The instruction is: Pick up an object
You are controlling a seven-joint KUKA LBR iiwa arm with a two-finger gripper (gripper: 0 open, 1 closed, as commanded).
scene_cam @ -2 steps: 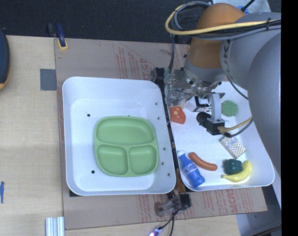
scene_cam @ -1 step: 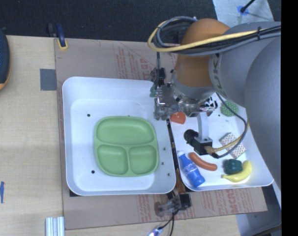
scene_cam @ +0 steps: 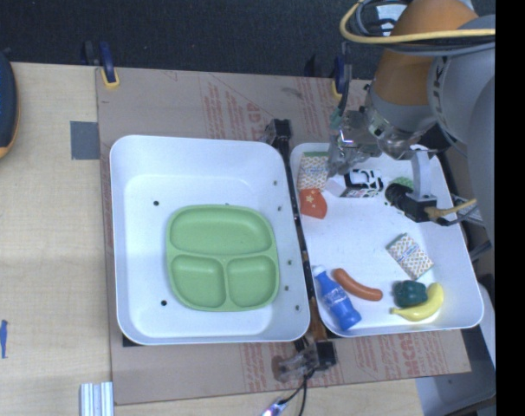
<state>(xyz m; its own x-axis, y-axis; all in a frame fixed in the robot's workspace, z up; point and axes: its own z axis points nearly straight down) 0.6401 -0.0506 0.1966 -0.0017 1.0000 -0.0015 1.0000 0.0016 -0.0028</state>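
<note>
Cardboard-covered bench (scene_cam: pixel 202 102), two white bins. Gripper (scene_cam: pixel 339 165) hangs over the right bin's (scene_cam: pixel 457 319) far-left corner by a patterned packet (scene_cam: pixel 313 173); can't tell its grip. Left bin (scene_cam: pixel 132 232) holds a green tray (scene_cam: pixel 221 256).

grey arm (scene_cam: pixel 466 85), orange band (cables looped)

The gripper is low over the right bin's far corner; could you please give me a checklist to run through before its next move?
1. Gripper above the right bin: ok.
2. Item under it, the patterned packet: ok.
3. Anything seen held: cannot tell.
4. Neighbours crowd the packet, with the orange piece and the black-and-white toy nearby: not ok.
5. Green tray sits apart in the left bin: ok.
</note>
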